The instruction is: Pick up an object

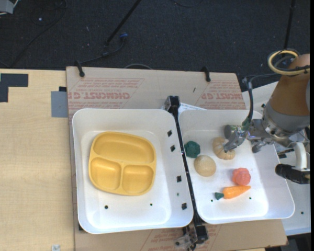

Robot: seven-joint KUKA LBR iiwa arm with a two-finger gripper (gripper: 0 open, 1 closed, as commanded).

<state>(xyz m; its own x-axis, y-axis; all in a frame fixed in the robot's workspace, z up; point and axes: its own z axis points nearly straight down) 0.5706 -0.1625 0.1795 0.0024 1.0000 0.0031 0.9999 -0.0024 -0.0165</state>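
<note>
Bare floor at right bin (282, 203) front, toys crowd its middle, yellow tray (122, 162) fills left bin (83, 140)

This is a robotics lab or test bench rather than a home or shop. A grey and orange industrial arm (289, 101) reaches over two white bins (94, 124) that sit on printed cardboard sheets (146, 90) clipped to a light wooden benchtop (26, 166). Behind the bins, loose black cables (123, 25) trail across dark carpet, and grey and black tape patches (10, 85) mark the bench to their left.

Left bin (83, 140) holds a divided plate (122, 162); right bin (275, 208) (beside it) holds five small items.
</note>
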